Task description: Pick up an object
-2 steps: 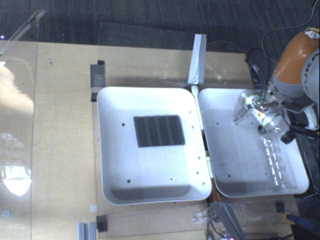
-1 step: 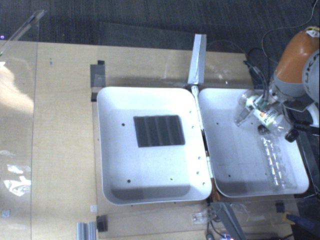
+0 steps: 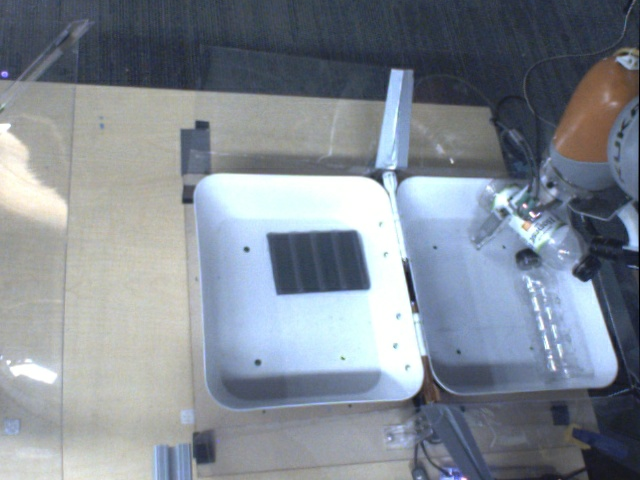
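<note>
1. Clear plastic, with a dark cap [image 3: 526, 259] and a scrap of coloured label: a small bottle [image 3: 548, 238], the likeliest thing to pick. Lies tipped on its side in the right bin [image 3: 450, 298], up toward the far right corner.
2. Directly over and against it, the gripper [image 3: 515, 208]. Open, closed or gripping cannot be told, since metal, glare and clear plastic run together there. Not safe to call it held.
3. Probably placed so low and close because the program is either closing on the bottle or has just come down on it (a judgement only).
4. Nearer the camera in the same bin, a second transparent piece [image 3: 552, 326], long and ribbed, well apart from the gripper. Hard to name more exactly.
5. Above the gripper, the orange band [image 3: 592, 103] of the arm, reaching in from the right.
6. In the left bin [image 3: 230, 298], a dark ribbed pad [image 3: 318, 262] lying flat near the middle, well away from the arm.
7. Between the bins at the far edge, an upright metal bar [image 3: 397, 118], presumably there to keep the two side by side.
8. Underneath, a pale wooden bench [image 3: 110, 268], with a clear sheet [image 3: 40, 218] catching light at the left.
9. Beyond the bench, dark carpet [image 3: 250, 8], and a loose cable [image 3: 560, 63] trailing behind the arm.
</note>
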`<action>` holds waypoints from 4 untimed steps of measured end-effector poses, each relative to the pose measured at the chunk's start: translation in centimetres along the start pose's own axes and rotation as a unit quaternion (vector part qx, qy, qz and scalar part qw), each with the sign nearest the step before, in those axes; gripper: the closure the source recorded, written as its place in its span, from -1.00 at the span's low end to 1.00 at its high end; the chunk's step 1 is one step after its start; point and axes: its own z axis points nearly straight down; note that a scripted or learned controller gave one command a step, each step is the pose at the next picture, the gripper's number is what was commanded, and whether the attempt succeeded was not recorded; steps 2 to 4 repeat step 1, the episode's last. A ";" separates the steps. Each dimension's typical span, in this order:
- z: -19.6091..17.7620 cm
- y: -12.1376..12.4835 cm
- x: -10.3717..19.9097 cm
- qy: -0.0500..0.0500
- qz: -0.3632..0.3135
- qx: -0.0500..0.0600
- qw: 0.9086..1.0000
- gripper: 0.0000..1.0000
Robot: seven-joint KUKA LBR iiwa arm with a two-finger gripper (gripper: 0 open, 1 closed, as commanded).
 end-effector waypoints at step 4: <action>-9.4 3.6 5.0 -0.013 -0.009 -0.017 1.000 1.00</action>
